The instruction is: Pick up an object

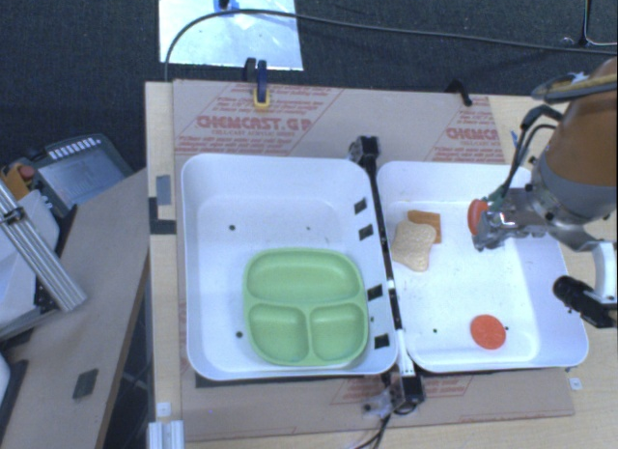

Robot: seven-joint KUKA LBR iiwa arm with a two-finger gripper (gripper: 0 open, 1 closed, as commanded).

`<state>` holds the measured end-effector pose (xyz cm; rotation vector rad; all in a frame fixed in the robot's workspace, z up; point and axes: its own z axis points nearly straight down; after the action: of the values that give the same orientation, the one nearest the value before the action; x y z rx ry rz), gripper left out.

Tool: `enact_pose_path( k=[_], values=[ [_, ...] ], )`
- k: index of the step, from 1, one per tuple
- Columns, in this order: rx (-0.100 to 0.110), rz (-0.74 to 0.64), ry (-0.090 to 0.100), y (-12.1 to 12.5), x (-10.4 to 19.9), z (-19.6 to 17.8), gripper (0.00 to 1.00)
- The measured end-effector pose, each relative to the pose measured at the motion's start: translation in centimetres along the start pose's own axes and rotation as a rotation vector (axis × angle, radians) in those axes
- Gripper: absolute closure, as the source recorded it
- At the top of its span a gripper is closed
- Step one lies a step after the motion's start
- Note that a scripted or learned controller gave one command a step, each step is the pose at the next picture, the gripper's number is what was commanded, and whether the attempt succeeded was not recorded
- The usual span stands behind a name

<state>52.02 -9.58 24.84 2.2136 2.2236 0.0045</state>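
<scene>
1. A bench (290,109) covered with printed cardboard stands on dark carpet.
2. 2 white bins: the left bin (208,206) holds a green tray (305,306).
3. The right bin (541,341) holds bread (415,245), a cracker (426,221) and 2 red discs (488,332).
4. The gripper (488,230) hangs beside the upper disc (476,213); its grip is unclear.

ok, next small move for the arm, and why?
Probably lower the gripper onto the red piece right beside it in the right bin. That is the closest object; the bread slices lie further left and the orange disc sits nearer the front. The finger state is hard to read, so confirm a grasp before lifting.
</scene>
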Motion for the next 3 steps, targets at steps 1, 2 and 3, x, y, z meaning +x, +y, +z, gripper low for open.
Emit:
enact_pose_path(
  k=[1, 2, 3],
  values=[
    [0.003, -0.005, 0.002, 1.3, 5.6, 1.1, 1.00],
    [0.003, -0.006, 0.003, 1.6, 10.7, 0.4, 1.00],
    [0.003, -0.005, 0.003, 2.7, 15.6, 0.4, 1.00]
  ],
)
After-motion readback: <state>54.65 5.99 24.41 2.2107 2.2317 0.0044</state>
